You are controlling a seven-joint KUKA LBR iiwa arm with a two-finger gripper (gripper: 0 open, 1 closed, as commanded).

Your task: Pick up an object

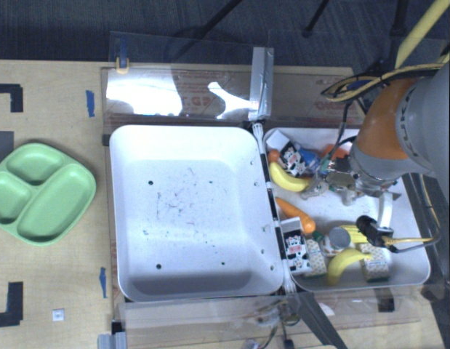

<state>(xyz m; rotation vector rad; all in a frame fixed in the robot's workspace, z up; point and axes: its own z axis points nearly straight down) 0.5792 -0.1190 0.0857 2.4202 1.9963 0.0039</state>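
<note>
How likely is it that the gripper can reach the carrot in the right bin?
Probably yes: the carrot lies uncovered beside the right bin's left wall, with the gripper over that bin; the wall may crowd it.

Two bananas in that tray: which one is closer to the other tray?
The upper banana, above the carrot; the other banana lies further right, by the bottom rim.

No text, number or brand was legible. The upper carton (291, 158), just left of the gripper (339, 184), and the lower carton (294, 247), below-left of it, bore black-and-white print too small to read.
</note>
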